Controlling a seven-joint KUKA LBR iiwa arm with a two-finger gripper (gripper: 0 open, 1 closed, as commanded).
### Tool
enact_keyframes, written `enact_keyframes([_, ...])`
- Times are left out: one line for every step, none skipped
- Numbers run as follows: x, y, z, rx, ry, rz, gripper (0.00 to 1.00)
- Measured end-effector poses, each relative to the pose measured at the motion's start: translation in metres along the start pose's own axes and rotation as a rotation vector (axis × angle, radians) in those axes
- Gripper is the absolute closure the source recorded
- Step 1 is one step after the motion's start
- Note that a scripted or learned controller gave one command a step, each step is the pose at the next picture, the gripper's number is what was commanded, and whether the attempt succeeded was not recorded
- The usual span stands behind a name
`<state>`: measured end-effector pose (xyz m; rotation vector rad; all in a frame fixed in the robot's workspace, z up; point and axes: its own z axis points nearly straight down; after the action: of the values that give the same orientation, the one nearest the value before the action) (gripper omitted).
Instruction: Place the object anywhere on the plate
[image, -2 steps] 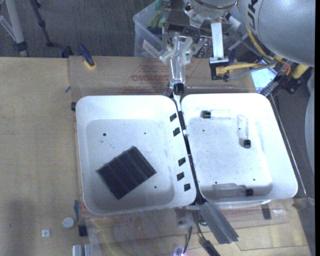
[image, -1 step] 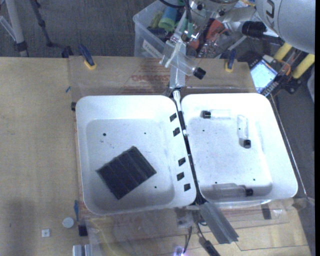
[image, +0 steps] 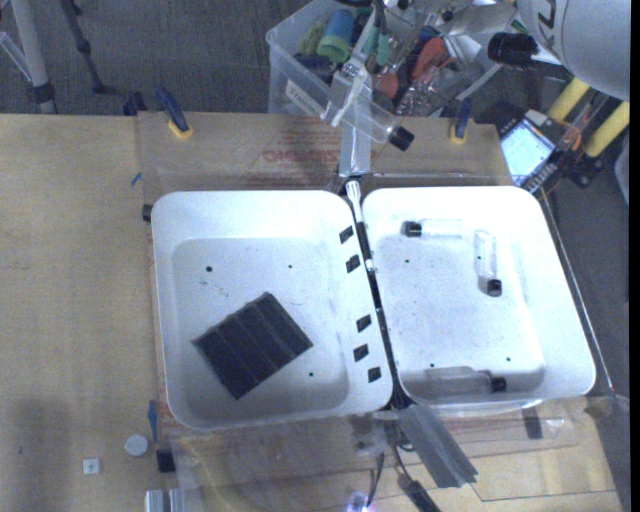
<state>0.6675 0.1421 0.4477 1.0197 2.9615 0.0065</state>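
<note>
A dark ribbed plate (image: 252, 343) lies flat in the left bin (image: 165, 300). Right of the plate, in the right bin (image: 565, 330), lie three clear tubes with black caps: one (image: 486, 265) well right of the plate, one (image: 428, 229) up and right of it, and one (image: 465, 380) at the bin's near wall. The arm (image: 595, 40) sits far up-right of the plate. I cannot tell the end effector's opening or whether it holds anything.

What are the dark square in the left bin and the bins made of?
Dark square: looks like matte black rubber or plastic, with parallel ridges and no glare; can't tell which. Bins: probably thin moulded white plastic, with smooth rounded corners and a soft sheen.
</note>
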Motion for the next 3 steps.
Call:
enact_keyframes([0.055,0.053,0.09,0.004,0.01,-0.46,1.0])
enact_keyframes([0.034,0.008,0.011,-0.002,0.002,-0.752,1.0])
enact_keyframes([0.034,0.009,-0.002,-0.01,-0.006,-0.751,1.0])
